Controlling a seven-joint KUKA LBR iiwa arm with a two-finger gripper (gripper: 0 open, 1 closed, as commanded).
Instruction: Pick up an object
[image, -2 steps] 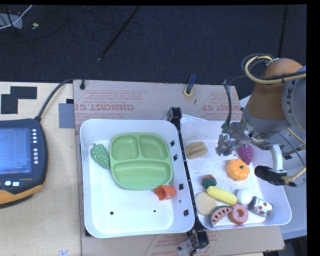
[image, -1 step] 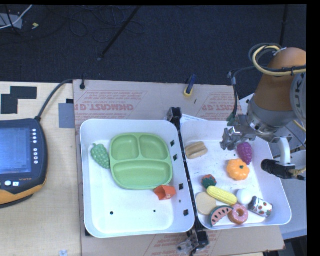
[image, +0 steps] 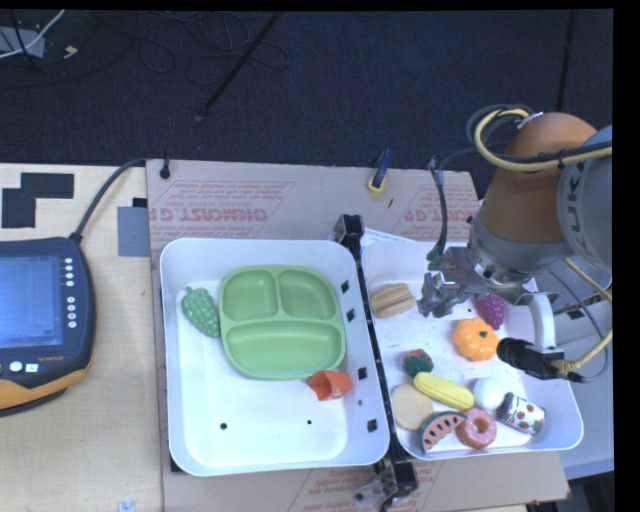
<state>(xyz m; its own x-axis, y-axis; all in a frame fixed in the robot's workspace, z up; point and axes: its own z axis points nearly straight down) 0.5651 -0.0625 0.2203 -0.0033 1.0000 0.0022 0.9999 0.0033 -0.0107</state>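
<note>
Two white bins sit side by side on a cardboard sheet over a dark floor; we see a pendant at left. The gripper hangs low in the right bin, near a bread piece and an orange. The left bin holds a green tray.

"CHEMCRST" upside down on cardboard
</note>
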